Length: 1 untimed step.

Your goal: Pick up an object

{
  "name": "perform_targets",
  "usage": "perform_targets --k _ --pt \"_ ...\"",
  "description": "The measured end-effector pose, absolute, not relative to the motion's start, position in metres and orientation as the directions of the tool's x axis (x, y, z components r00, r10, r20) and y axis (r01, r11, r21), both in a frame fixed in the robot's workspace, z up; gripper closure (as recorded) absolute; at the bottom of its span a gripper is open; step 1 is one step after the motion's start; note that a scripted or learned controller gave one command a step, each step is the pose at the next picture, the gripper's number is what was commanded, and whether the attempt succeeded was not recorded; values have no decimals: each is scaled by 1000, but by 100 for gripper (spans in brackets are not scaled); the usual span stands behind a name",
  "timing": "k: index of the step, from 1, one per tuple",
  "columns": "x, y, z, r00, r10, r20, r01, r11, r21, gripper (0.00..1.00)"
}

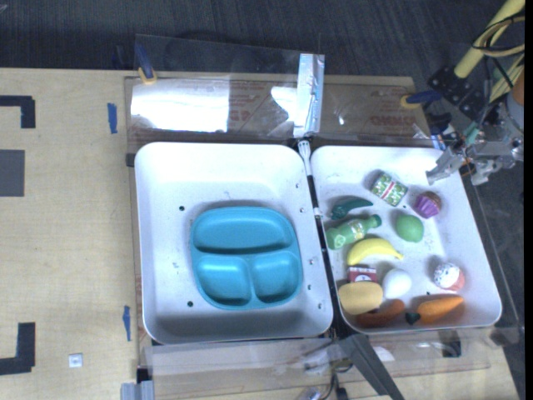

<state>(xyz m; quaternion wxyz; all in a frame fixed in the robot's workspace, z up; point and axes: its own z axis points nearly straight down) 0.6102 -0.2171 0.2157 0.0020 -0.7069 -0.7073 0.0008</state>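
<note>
Sitting in the left bin (158,223) is a blue divided tray (246,255), pretty much centered. Right bin (487,307) has all the toy food: green pepper (350,207), green bottle (351,231), banana (374,250), a small can (388,189) up top, purple onion-ish thing (428,204), lime (409,227), white egg (397,284), yellow bun (361,297), carrot (439,307) along the front wall. Gripper (454,161) hovers at the bin's upper right corner, above the can and onion, well apart from them, nothing in it. Honestly can't tell how far apart it's spread, too blurry.
</note>
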Motion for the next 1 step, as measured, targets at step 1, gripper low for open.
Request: perform_targets --k 1 --pt "591 -214 106 -110 994 15 994 110 -8 0"
